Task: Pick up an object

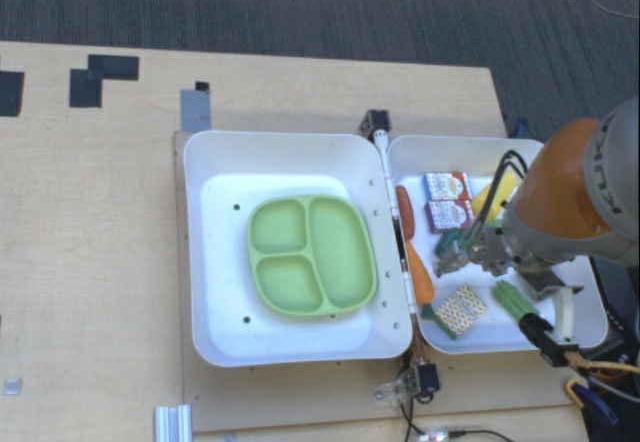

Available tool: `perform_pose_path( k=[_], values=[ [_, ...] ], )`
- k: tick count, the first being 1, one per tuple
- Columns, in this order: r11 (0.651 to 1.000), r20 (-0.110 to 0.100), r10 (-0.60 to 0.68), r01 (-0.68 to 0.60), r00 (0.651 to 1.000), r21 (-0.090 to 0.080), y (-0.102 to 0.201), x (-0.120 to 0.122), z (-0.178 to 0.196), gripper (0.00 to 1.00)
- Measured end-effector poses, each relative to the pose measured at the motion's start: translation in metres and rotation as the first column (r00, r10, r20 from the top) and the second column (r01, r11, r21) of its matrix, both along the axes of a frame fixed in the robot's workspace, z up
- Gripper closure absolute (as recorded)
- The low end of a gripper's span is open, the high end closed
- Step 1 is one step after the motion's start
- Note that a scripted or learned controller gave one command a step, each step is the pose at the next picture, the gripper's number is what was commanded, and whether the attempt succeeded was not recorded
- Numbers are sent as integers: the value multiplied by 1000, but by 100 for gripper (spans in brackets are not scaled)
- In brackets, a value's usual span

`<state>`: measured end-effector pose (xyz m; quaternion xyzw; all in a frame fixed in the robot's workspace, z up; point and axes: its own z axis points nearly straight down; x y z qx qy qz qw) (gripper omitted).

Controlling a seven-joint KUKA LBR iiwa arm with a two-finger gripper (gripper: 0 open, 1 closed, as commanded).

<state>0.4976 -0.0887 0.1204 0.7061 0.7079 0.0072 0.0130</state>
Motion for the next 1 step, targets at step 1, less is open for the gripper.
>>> perform_pose_path(
  k=[1],
  values=[
    [1000, -4, -10, 10, 1000, -8, -4, -5, -30, 0]
  ],
)
